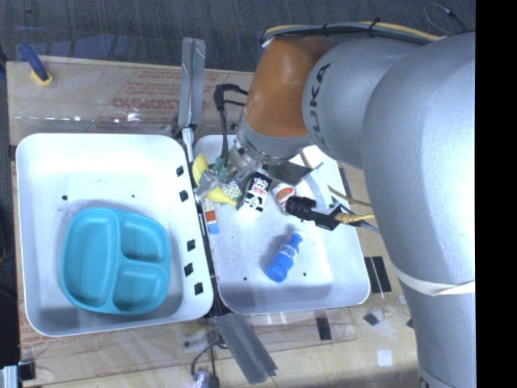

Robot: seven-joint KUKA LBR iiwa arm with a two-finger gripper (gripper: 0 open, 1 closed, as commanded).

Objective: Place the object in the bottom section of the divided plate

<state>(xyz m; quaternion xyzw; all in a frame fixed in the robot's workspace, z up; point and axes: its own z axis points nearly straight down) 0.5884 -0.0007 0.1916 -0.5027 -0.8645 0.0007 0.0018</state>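
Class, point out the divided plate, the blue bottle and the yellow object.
divided plate [87, 245]: camera view, large left section.
blue bottle [284, 257]: camera view, body.
yellow object [199, 169]: camera view, upper part.

Open floor across the left shallow white bin around the blue divided plastic plate; the bulky grey arm crowds the right bin's cluttered upper corner.

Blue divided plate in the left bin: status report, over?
Gripper low over clutter at right bin's top-left corner. Blue divided plastic plate in left bin, sections bare. Blue plastic bottle lying loose in right bin.
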